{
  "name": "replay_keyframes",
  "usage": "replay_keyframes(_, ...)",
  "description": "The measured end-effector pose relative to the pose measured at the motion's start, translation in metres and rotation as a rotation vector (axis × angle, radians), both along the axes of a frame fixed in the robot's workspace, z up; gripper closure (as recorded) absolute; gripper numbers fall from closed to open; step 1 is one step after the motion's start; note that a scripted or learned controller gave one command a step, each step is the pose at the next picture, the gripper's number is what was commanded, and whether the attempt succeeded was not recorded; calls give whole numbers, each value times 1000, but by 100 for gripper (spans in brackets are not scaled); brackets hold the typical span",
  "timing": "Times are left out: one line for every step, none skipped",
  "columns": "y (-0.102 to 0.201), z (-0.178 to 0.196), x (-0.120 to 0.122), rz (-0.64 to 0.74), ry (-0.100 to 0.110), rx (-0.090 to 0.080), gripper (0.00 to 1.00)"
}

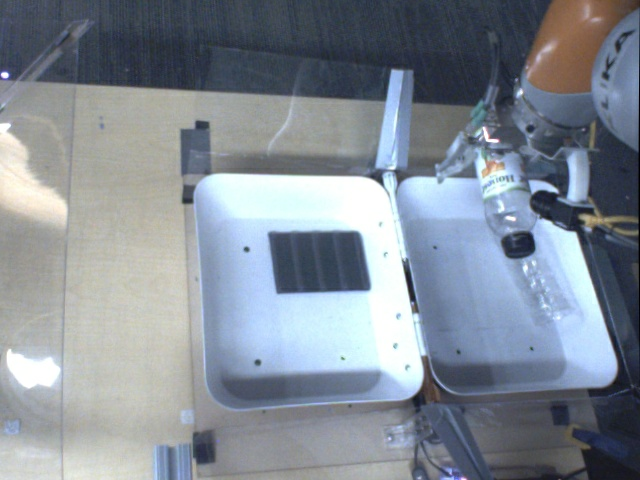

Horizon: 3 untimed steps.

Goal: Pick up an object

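A clear plastic bottle [503, 200] with an orange-and-white label and a black cap hangs cap-down over the far part of the right bin [450, 268]. Its upper end sits between the fingers of my gripper [487, 158], which is shut on it. One thin finger [452, 162] sticks out to the bottle's left. The arm's orange band [565, 28] is above, at the top right. The bottle's black cap [517, 243] points toward the bin floor.
A clear, glinting shape [546, 290] lies on the right bin's floor below the bottle. The left bin [230, 268] holds a dark ribbed rectangular pad [320, 261]. A metal post [395, 118] stands behind the gap between the bins. Cables [600, 223] run at the right edge.
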State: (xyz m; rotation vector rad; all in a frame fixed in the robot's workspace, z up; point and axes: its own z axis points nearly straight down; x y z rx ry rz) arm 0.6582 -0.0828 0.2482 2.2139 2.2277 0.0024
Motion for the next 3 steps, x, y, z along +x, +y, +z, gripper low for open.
replay_keyframes(-16,-106,-70,88,0,0,0)
replay_keyframes(-69,-160,-51,391,-8,-4,0)
replay_keyframes(-104,-160,-14,465,-7,7,0)
